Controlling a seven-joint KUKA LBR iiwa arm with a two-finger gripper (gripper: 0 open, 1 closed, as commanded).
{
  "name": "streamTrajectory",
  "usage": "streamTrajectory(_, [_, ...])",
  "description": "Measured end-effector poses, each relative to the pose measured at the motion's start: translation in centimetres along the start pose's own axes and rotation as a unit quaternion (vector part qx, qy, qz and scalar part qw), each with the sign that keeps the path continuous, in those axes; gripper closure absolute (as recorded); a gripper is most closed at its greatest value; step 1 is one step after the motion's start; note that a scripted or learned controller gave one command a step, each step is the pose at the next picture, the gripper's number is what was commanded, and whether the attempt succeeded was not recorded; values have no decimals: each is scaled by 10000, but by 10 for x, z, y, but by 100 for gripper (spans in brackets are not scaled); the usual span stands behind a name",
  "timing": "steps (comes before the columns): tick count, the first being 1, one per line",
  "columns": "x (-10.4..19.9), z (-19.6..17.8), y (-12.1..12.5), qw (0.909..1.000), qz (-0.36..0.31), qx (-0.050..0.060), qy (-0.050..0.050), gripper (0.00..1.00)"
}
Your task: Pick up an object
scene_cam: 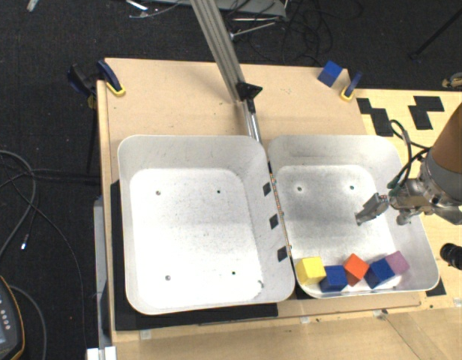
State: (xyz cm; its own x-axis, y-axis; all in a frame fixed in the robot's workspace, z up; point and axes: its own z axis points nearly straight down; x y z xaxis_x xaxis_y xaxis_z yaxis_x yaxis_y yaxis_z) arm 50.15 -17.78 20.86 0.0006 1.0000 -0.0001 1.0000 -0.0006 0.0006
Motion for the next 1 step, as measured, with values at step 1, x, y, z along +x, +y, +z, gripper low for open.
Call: streamTrajectory(1, [83,47,-6,10000,-49,26,24,0])
